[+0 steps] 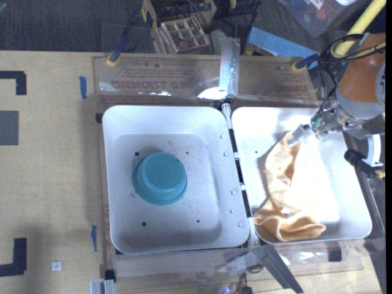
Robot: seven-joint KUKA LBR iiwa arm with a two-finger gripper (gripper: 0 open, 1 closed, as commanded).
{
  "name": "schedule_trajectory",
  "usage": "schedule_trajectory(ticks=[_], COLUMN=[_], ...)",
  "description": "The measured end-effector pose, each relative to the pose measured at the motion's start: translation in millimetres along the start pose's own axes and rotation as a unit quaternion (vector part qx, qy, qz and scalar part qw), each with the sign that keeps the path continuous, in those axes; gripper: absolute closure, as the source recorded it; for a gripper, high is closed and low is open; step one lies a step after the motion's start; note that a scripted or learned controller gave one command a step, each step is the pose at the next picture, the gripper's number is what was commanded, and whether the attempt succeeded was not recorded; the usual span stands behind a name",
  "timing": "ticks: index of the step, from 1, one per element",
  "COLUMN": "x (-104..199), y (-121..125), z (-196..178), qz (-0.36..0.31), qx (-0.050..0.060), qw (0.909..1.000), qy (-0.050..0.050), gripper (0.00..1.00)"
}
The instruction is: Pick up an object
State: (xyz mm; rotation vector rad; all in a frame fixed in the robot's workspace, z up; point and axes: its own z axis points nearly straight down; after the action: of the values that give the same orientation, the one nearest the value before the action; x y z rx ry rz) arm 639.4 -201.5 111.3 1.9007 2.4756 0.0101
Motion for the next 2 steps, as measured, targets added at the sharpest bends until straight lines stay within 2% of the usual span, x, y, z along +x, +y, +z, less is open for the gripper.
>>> schedule_trajectory(ticks=[1, 2], x=[-23, 9], y=[2, -17], z=[-102, 8], qz=[-0.050, -0.077], qx=[0.006, 0.007], qw=[0.9987, 0.9970], qy=[0.004, 0.006], gripper=[0.00, 0.00])
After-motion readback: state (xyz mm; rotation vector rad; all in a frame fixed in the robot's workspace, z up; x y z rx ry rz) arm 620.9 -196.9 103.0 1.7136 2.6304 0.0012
